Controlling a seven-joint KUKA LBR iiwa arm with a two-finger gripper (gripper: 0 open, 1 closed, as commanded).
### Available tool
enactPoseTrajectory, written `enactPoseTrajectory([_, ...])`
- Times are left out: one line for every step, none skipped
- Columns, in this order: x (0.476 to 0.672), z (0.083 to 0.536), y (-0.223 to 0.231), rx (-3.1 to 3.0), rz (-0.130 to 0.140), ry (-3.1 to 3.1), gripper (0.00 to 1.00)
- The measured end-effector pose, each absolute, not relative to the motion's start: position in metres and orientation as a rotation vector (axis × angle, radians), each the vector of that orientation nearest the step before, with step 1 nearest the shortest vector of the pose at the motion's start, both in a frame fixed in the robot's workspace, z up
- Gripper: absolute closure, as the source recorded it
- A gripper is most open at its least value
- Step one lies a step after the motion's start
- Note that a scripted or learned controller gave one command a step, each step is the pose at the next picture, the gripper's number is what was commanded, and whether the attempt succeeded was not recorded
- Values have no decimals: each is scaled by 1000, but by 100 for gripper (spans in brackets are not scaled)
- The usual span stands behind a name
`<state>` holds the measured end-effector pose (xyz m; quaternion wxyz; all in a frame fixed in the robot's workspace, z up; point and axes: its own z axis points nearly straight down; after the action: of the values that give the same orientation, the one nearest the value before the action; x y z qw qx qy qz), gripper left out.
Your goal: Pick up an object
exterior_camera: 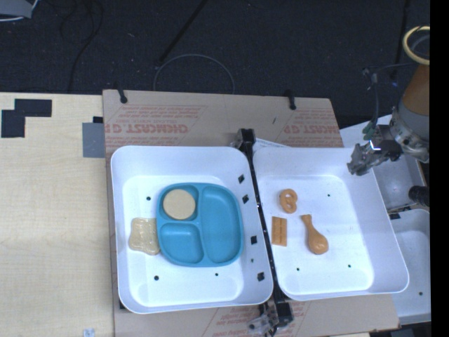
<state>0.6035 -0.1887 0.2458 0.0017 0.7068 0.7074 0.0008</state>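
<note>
The gripper (361,161) is seen above the right bin's (393,258) far right rim — whether it is spread or closed cannot be told, and nothing is seen in it. Well left of it, lower down, lie a pretzel (288,201), a drumstick (315,235) and a brown stick (279,231).

The right bin (365,272) has open floor along its far edge, its near edge and its right side; a pretzel (288,201), a brown stick (279,231) and a drumstick (315,236) cluster close together left of its middle. In the left bin (133,286), a blue divided tray (210,234) bearing a round cracker (178,203) takes up most of the floor, with a pale piece (144,236) touching its left rim. Narrow strips stay free along that bin's far and near walls.
</note>
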Motion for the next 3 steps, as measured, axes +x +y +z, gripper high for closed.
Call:
enactPoseTrajectory([607,248,-139,2219,0,2228,100])
enactPoseTrajectory([595,236,-94,2222,-4,2228,100])
enactPoseTrajectory([592,237,-51,2220,-2,2229,100])
